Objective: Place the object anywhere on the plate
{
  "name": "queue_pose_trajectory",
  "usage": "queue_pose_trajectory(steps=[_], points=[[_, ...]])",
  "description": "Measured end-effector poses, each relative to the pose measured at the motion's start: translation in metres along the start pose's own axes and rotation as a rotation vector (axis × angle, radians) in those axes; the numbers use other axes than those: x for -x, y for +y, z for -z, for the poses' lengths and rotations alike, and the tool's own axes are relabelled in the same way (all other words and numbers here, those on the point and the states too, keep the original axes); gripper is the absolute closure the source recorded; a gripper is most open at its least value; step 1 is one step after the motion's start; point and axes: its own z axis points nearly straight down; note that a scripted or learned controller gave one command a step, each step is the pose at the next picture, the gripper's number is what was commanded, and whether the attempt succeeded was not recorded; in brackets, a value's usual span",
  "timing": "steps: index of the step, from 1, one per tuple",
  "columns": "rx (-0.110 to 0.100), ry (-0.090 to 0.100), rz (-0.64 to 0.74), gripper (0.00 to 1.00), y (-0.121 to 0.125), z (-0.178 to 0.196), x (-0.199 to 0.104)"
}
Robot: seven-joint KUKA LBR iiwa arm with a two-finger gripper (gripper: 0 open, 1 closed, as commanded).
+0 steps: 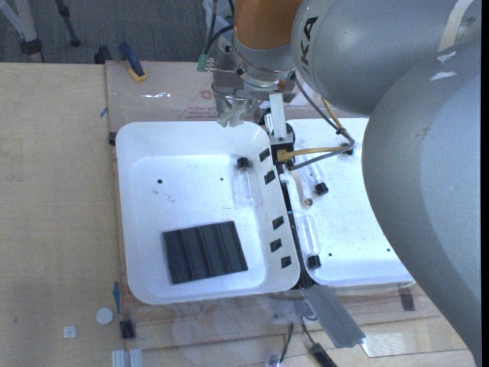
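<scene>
Wooden bench [53,205] with two white bins. Left bin [137,151] has a black ribbed plate [204,251] near its front; clear tube with black cap [244,180] lies behind it, apart. Gripper [252,113] above bin's back rim, grip state cannot be told.

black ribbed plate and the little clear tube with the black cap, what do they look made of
Black ribbed plate: probably matte plastic or rubber, dull with no glare. Clear tube: transparent plastic or glass, since the white bin shows through it; its cap looks like black plastic.
</scene>
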Motion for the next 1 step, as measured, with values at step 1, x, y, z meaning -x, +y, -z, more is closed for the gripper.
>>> queue_pose_trajectory(steps=[1], points=[[-0.001,0.0,0.001,0.0,-0.0002,-0.0002,-0.0005]])
